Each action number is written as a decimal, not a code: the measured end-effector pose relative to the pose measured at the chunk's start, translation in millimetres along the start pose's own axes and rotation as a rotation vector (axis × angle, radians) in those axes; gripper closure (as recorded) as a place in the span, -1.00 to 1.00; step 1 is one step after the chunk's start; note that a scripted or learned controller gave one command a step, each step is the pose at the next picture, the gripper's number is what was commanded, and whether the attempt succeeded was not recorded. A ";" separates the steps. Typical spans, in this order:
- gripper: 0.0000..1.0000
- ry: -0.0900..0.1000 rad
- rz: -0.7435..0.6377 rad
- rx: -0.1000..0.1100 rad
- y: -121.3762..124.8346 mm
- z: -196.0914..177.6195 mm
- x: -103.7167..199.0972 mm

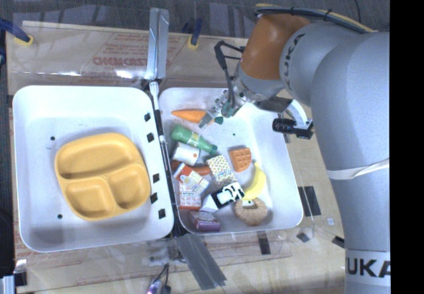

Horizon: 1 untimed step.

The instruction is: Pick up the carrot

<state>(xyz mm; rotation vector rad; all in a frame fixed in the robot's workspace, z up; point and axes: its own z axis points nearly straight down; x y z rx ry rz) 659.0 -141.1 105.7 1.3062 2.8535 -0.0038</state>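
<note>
The carrot point(189, 114), a toy that looks light, stiff and slick, lies at the far left of the right bin point(289, 173), best pinched across its thick middle; the gripper point(219, 112) hovers just beside its tip, grip state unclear

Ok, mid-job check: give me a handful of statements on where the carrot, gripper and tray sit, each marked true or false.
1. The carrot lies in the right bin. True.
2. The gripper is over the left bin. False: it is over the right bin, just right of the carrot.
3. The yellow divided tray sits in the left bin. True.
4. The carrot is raised above the bin. False: it lies on the bin floor.
5. The banana lies on the tray. False: it is in the right bin.
</note>
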 end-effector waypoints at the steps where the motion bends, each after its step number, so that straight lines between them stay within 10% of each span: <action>1: 1.00 0.003 0.004 -0.001 2.4 -115.8 13.9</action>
